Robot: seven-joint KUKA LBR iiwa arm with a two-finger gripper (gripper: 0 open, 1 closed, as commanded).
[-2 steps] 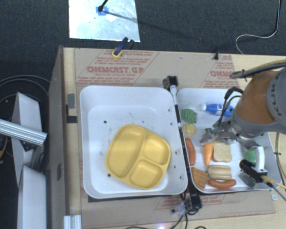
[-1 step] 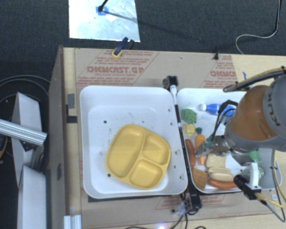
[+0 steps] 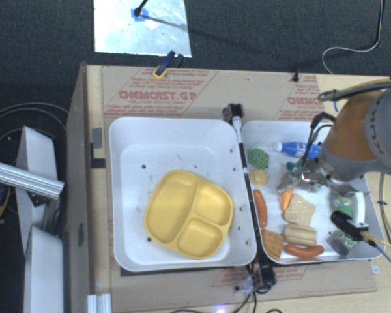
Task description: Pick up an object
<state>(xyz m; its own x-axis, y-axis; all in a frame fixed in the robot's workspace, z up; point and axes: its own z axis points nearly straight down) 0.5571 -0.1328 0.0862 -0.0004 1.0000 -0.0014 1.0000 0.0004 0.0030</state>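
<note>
Hovering low in the right bin, the claw sits just above the toast slice, carrot touching its near-left; grip state, cannot tell.

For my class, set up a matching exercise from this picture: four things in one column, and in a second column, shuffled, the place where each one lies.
Things:
1. yellow divided plate
2. blue bottle
3. green broccoli piece
4. red sausage

Places:
A. right bin, far end, beside the arm
B. left bin
C. right bin, near edge
D. right bin, against the divider, far half

Pairs: 1-B, 2-A, 3-D, 4-C
</note>
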